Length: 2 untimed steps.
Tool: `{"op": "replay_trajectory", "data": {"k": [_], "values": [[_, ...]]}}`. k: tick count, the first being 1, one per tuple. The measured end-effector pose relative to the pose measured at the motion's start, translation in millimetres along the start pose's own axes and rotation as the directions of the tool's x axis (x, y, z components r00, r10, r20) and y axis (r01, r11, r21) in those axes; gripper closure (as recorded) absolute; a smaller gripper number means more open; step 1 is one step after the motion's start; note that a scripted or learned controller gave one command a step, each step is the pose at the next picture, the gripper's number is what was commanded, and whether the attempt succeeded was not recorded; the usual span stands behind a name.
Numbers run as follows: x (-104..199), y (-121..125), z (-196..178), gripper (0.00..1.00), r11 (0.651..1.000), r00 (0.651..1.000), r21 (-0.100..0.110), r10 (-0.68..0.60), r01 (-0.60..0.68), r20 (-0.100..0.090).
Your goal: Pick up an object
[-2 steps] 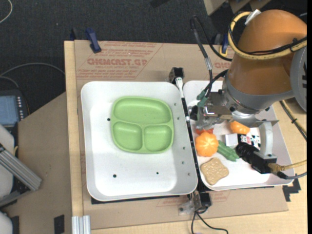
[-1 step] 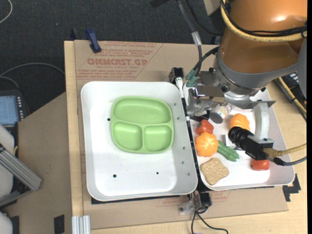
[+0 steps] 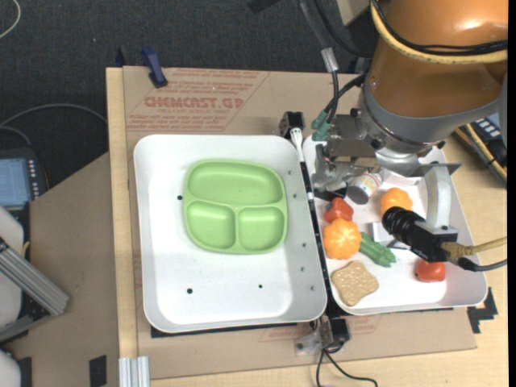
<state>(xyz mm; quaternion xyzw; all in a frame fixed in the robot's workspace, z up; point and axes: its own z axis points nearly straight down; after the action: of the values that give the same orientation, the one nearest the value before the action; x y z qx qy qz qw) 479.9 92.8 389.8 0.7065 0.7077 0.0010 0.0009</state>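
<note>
A tomato (image 3: 339, 210) lies in the right bin (image 3: 399, 293), just below the gripper (image 3: 332, 177); an orange (image 3: 343, 239), a pod (image 3: 377, 251) and a cracker (image 3: 355, 282) lie near it. Whether the gripper is open or closed cannot be told; the left bin (image 3: 161, 240) holds a green plate (image 3: 235, 205).

Lighting is bright and even, from overhead. The left bin (image 3: 165, 240) is nearly overexposed, with soft grey shadow along its near edge. A glare streak sits on the arm's orange band (image 3: 451, 31), which is slightly out of focus.
</note>
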Motion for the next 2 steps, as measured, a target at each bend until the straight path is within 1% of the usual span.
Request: {"op": "replay_trajectory", "data": {"k": [1,2], "values": [[-49.3,0.0,-57.7,1.0,1.0,1.0,-0.005,0.007,-0.007,0.0],[6.0,-1.6,40.4,1.0,1.0,1.0,0.012,-0.003,0.003,0.001]]}}
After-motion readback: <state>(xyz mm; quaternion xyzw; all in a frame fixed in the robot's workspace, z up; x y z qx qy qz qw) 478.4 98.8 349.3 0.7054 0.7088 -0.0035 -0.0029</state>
